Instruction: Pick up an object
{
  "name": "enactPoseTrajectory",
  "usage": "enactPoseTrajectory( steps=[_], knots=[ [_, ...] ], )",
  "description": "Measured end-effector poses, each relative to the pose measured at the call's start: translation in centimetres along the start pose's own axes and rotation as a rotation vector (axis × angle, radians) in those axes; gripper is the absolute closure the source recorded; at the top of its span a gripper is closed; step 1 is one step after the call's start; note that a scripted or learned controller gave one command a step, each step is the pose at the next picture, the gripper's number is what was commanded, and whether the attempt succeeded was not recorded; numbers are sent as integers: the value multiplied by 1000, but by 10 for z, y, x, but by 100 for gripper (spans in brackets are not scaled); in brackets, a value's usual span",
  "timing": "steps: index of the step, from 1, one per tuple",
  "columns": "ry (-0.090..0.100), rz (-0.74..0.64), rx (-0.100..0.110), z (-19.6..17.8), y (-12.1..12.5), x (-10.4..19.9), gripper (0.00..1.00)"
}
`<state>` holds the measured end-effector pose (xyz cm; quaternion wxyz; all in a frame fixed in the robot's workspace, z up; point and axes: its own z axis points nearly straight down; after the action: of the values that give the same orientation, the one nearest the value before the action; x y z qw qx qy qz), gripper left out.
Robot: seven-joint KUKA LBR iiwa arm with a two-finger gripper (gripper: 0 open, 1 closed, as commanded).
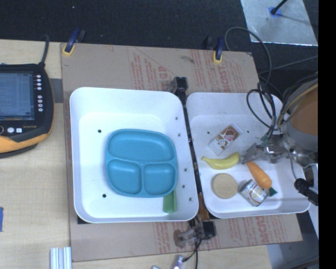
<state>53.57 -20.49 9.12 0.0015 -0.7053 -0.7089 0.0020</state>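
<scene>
Down at the near edge of the desk (28, 206), cables and a small clamp sit by the bins' front corners, apparently pinning the cardboard sheet (129, 66) that lies under both bins.

Moving up into the left bin (81, 150): a blue divided plate (140, 162) lies flat in the middle, and a green piece (169, 202) leans in the near right corner, just beside the plate's edge.

Across the divider, the right bin (204, 111) carries the likely targets. Nearest is a small can (253, 193) on its side, with a round tan disc (224, 185) just beside it. Behind them lie a carrot (259, 174) and a banana (220, 162), then a small printed packet (224, 139) further back. They are loosely scattered with gaps between them, which should leave room for fingers to come down around any one.

And here is the arm (303, 116), reaching in over the bin's right side. The hand (263, 152) hangs low just behind the carrot's top end, metal parts showing, but whether it is wide or narrow cannot be told from this angle. Nothing is visibly between its fingers. The carrot looks the closest candidate.

Far left, a teach pendant (14, 105) rests on the desk, well apart from the action.
</scene>
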Motion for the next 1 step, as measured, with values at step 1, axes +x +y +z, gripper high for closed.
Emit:
enactPoseTrajectory(
  steps=[1],
  knots=[
    [0,-1,-2,0,-60,-7,0]
  ],
)
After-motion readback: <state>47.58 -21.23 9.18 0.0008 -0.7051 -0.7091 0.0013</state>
